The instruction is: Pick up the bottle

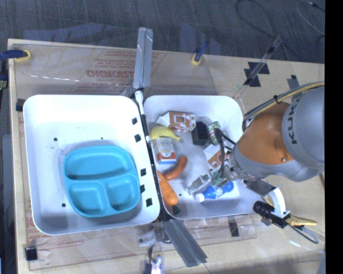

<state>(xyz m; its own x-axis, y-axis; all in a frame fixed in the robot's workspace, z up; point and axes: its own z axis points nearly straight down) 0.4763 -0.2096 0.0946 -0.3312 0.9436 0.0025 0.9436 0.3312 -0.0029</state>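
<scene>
The claw (212, 178) sits low in the right bin (234, 108), and from up here I cannot tell whether it is clenched or released: the metal parts blur together and the wrist above covers much of them. Right beside it, toward the bin's near edge, lies the bottle (216, 192), on its side, blue label and white cap end showing; its upper edge is lost under the claw, so I cannot say whether the two touch. The grey arm (297, 147) with its orange band looms over that bin's right wall and hides the corner beneath it. Going outward from the claw: a small orange-and-white packet (215, 158) is half tucked behind it, hard to read. Farther back stands a black block (200, 133), and beyond that a brown and white carton (182, 120). Left of the claw lies a reddish sausage (176, 167), then a small box (164, 150) with a banana (164, 133) at its far end, and a carrot (168, 192) along the dividing wall. Well left of the claw, the left bin (40, 130) holds a blue three-part tray (100, 179).
</scene>
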